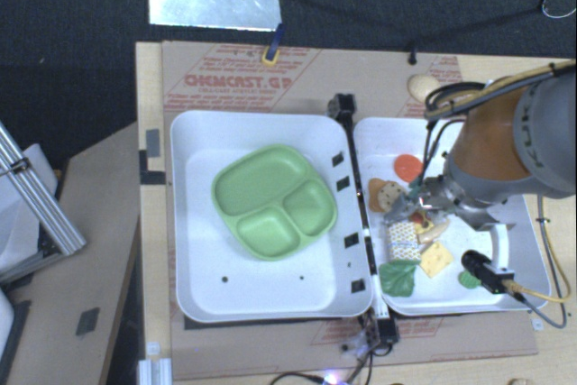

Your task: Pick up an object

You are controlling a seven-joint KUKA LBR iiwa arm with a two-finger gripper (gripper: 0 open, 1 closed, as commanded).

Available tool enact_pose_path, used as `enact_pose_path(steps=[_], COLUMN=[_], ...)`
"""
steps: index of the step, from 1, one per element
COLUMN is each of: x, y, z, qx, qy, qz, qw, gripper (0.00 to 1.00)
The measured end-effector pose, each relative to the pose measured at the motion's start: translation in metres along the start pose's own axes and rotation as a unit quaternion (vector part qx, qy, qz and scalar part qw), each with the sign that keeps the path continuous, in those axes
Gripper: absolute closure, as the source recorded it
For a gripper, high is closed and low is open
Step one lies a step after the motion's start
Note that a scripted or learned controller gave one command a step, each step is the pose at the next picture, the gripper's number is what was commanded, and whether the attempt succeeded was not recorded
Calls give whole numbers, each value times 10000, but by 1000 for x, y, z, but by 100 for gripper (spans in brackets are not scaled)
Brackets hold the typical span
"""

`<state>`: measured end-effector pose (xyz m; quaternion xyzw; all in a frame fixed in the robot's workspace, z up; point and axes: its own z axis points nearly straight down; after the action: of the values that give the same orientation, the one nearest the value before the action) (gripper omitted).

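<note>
Grey arm reaches into the right bin; its end effector hovers over mixed toy food. Whether it is apart or together, I cannot tell.

A green three-compartment plate lies in the left bin. In the right bin, the gripper hovers among toy foods: cookie at nine o'clock, yellow cheese wedge at five.
</note>
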<state>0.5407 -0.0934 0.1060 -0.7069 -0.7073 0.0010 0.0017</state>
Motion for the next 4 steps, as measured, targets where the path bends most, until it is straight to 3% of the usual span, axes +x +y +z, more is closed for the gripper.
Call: enact_pose_path(steps=[1, 2, 3, 4], x=[-1, 0, -11, -10], y=[3, 8, 10, 13], z=[18, 4, -47, -90], qx=[-45, -137, -49, -48], qy=[-13, -25, -13, -10], qz=[4, -7, -10, -19], qw=[10000, 9999, 10000, 10000], gripper=[0, 100, 100, 100])
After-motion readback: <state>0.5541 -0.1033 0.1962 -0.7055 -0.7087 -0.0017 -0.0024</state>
